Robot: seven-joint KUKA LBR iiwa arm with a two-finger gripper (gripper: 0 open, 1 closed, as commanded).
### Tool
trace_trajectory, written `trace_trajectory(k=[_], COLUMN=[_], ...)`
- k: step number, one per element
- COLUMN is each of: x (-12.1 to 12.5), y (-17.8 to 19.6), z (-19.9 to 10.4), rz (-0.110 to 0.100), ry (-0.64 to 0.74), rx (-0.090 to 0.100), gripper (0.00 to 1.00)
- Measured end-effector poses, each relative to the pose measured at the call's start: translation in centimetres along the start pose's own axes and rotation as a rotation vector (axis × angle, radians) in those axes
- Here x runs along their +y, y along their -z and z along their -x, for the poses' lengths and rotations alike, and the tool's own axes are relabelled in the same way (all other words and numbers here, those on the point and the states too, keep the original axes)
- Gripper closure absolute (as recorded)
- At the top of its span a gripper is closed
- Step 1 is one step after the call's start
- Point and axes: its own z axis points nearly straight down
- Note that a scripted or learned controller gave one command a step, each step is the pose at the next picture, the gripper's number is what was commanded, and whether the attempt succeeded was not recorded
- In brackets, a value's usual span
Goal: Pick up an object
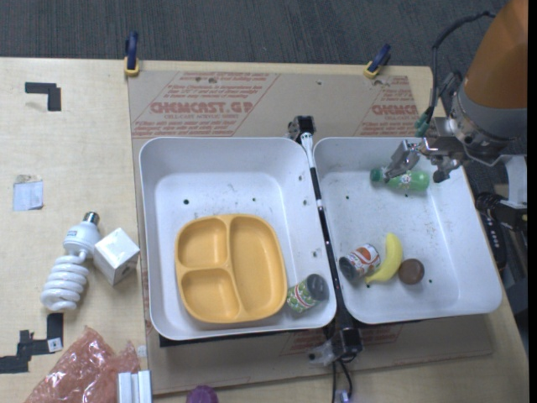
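Near edge of the right bin: can, banana, brown disc — untouched. Far corner: the gripper stands over a green bottle lying flat. Finger spread — cannot tell. Centre over the bottle's body, descend squarely, then close.

a pale wooden bench top lies under a brown cardboard sheet with red print, and dark grey carpet floor runs behind it.

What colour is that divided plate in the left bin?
Yellow-orange; the divided plate shows clearly in the camera view.
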Motion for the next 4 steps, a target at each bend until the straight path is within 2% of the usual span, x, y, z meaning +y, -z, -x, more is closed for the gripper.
trace_trajectory(k=[1, 2, 3, 4], x=[1.8, 3.4, -2.8, -2.2], y=[-8.1, -18.4, -18.3, -18.3], z=[9.0, 11.9, 10.9, 6.4], rz=[0.001, -0.002, 0.001, 0.001], ry=[-0.002, 0.001, -0.002, -0.001], rx=[0.000, 0.008, 0.000, 0.001], gripper=[0.00, 0.00, 0.00, 0.00])
